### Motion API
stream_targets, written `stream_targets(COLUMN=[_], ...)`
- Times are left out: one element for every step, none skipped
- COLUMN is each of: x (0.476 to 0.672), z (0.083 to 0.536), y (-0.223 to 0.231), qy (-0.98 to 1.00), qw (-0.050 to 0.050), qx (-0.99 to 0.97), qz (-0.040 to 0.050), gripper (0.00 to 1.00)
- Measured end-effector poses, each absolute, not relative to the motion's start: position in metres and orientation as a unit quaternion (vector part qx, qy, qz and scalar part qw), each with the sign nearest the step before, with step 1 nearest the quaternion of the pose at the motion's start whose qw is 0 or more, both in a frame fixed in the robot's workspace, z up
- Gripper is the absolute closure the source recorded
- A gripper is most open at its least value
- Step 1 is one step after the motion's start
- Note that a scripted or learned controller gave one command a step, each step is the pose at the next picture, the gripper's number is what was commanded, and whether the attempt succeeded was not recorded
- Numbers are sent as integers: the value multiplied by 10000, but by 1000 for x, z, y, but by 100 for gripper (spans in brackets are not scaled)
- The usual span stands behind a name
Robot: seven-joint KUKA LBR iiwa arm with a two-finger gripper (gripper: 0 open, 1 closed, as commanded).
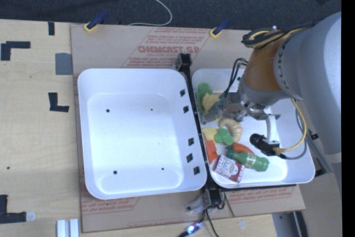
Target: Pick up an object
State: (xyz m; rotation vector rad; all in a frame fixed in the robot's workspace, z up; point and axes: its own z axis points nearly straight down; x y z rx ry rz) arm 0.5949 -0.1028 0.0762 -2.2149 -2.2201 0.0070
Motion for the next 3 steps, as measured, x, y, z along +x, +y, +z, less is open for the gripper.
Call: stream_targets(x=[639, 671, 668], z=[207, 310, 312], y=[-53, -7, -10], qy=[-7099, -7097, -7083], qw=[-46, -46, -4], qx=[-7042, -7045, -7059], qz=[-49, -47, 13], gripper=[0, 0, 100])
